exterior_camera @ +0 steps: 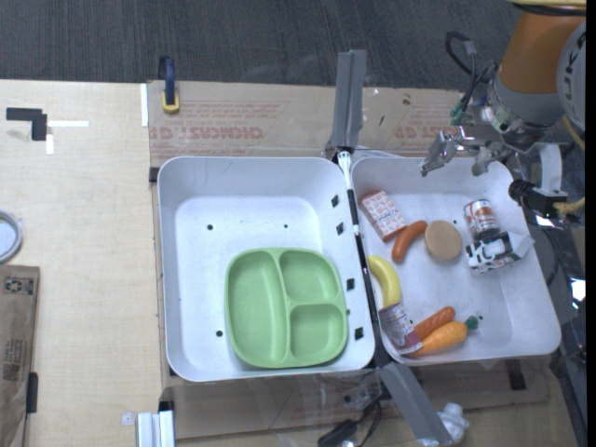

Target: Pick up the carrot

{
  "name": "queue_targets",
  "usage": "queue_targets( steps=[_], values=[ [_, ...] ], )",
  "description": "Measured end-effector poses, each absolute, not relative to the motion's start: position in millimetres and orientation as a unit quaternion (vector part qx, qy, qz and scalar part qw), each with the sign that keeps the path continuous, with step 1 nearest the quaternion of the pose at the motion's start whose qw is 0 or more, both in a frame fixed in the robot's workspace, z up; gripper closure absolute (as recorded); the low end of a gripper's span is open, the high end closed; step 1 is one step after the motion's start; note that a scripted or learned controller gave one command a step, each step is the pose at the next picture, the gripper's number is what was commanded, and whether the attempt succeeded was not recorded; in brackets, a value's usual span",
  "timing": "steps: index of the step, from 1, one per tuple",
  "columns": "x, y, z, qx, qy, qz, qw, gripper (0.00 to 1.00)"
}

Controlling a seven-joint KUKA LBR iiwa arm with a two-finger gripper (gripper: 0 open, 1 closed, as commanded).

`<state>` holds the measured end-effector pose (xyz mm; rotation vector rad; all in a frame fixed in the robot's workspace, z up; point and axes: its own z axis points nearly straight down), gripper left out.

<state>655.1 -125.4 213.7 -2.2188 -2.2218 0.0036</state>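
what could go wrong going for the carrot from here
1. The orange carrot lies in the right white bin's near corner, touching a second orange piece and a small bottle; the grasp may catch those instead.
2. It sits close to the bin wall, so a finger might strike the rim.
3. The two-finger gripper hangs at the far edge, so the descent crosses the can and round tan piece.
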Motion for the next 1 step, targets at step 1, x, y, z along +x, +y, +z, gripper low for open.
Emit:
queue_targets(
  steps=[1],
  values=[
    [597.9,-133.3,92.4,-0.710,-0.704,-0.0002,-0.001,0.00]
  ],
)
